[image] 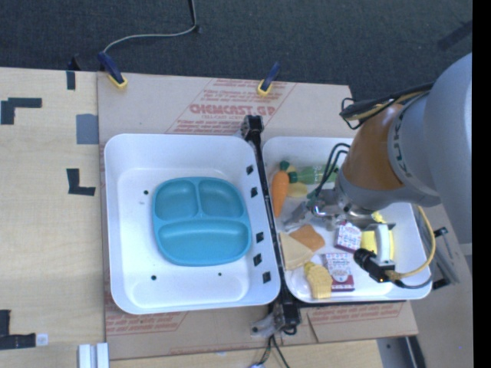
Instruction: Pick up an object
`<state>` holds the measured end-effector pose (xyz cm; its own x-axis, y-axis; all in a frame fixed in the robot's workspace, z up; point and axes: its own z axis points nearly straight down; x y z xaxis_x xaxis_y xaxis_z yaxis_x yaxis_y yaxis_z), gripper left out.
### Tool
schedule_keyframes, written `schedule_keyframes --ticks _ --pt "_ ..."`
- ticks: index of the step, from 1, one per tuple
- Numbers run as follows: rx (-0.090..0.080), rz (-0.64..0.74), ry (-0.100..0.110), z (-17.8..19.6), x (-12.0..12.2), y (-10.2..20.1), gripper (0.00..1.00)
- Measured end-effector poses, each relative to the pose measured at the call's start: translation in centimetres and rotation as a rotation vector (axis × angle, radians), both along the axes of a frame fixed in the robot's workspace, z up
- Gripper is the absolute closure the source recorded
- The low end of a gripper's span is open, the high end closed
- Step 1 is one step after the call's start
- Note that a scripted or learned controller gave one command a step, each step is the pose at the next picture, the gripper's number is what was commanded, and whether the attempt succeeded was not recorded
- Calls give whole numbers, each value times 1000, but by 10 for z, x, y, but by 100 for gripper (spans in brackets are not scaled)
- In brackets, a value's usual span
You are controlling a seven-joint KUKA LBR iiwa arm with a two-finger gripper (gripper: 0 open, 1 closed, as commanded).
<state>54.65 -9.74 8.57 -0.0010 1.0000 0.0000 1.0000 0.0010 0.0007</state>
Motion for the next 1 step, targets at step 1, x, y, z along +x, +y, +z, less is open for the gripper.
schedule_keyframes --ticks 1 --pt "-1 1 -1 99 92 32 0"
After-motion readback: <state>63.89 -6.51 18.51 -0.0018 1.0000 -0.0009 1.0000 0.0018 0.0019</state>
